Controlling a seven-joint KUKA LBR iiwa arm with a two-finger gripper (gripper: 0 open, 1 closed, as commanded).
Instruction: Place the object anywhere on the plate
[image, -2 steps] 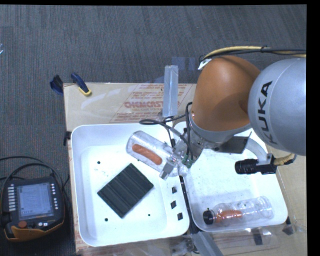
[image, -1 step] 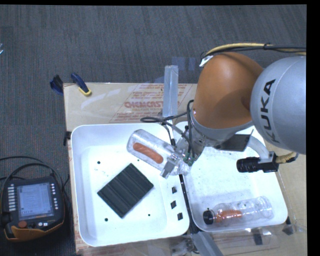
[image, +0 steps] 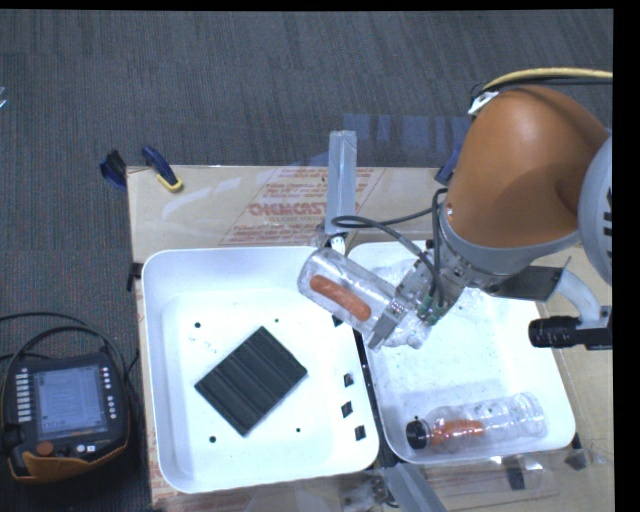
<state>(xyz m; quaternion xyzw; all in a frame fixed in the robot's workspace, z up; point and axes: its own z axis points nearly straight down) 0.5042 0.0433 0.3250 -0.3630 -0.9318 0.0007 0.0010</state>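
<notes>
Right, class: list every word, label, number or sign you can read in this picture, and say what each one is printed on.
Red lettering on the board behind the bins: seen upside down and blurred, too unclear to read.
Screen of the pendant at left: lit, but its contents are too small to read.
Bottle in the right bin: no legible label.
Black plate in the left bin: no text.

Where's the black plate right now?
The black plate lies flat in the left bin, near its middle, left of the raised clear bottle.
</notes>
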